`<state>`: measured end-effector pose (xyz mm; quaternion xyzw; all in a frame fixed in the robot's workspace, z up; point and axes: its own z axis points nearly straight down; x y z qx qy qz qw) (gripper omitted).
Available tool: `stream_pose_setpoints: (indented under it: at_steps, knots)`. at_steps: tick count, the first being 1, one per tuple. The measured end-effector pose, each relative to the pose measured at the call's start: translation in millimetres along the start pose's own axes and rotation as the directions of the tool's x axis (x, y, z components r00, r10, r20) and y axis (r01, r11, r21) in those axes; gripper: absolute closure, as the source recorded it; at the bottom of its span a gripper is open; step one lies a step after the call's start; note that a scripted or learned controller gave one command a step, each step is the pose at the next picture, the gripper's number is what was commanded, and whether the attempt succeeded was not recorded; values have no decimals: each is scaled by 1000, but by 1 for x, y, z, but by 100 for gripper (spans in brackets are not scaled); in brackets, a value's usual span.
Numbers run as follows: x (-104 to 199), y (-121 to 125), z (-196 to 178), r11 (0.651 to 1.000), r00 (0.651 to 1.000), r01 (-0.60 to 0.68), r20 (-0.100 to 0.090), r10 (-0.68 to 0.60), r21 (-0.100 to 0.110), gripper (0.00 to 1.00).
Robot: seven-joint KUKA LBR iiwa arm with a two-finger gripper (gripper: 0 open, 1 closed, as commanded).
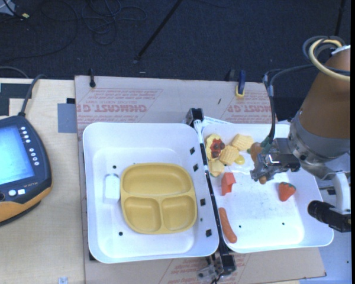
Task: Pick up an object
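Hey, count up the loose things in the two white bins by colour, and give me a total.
Yellow: 5, namely the divided tray in the left bin, plus in the right bin a ridged piece, another, a pale piece and a red-spotted piece
Red: 2, a block and a strawberry-like piece
Orange: 1, the sausage
White: 1, the small block
Total: 9

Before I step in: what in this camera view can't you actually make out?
- Hand, camera view: small, dark and blurred; whether it is open or shut is unclear.
- Yellow pile in the right bin: pieces overlap, separate items unclear.
- Arm: cut off by the frame's right side.
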<state>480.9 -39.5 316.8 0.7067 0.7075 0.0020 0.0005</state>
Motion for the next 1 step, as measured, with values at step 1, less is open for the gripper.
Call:
stream_pose_setpoints:
  at_steps: [1]
  knots:
    - [59,-5,-2,1000,1000,4,1,-4,6,100]
